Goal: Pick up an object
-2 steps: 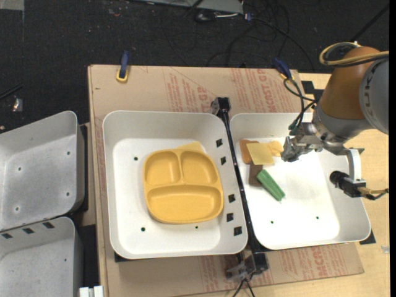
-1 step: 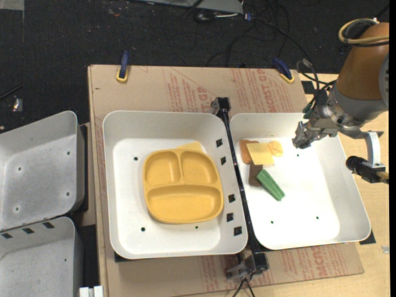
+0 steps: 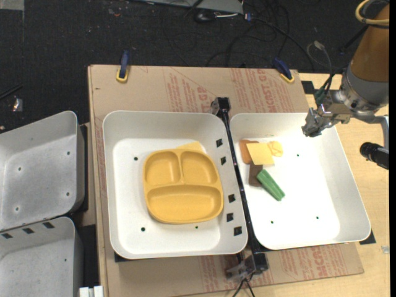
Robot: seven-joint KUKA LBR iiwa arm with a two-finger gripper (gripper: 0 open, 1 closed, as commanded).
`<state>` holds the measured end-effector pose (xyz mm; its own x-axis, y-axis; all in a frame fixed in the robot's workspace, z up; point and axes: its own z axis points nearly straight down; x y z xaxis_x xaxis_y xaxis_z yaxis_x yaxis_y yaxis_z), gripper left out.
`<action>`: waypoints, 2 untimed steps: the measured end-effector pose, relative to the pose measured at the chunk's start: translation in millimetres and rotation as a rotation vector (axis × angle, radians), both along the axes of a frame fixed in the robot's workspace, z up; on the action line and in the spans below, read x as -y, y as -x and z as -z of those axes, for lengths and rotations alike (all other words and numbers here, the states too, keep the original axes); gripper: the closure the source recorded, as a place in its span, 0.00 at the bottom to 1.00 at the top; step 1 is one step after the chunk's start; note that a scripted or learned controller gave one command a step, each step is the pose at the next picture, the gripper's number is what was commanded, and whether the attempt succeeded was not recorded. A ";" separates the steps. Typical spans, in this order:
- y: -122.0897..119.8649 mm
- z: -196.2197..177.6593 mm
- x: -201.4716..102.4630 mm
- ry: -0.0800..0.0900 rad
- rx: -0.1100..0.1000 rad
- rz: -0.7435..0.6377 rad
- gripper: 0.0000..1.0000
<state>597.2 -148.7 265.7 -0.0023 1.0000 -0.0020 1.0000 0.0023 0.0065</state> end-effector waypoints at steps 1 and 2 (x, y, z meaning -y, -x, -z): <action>9.1 -5.2 -53.5 -0.004 -0.007 -0.006 1.00; 14.6 -7.2 -107.9 -0.004 -0.007 -0.006 1.00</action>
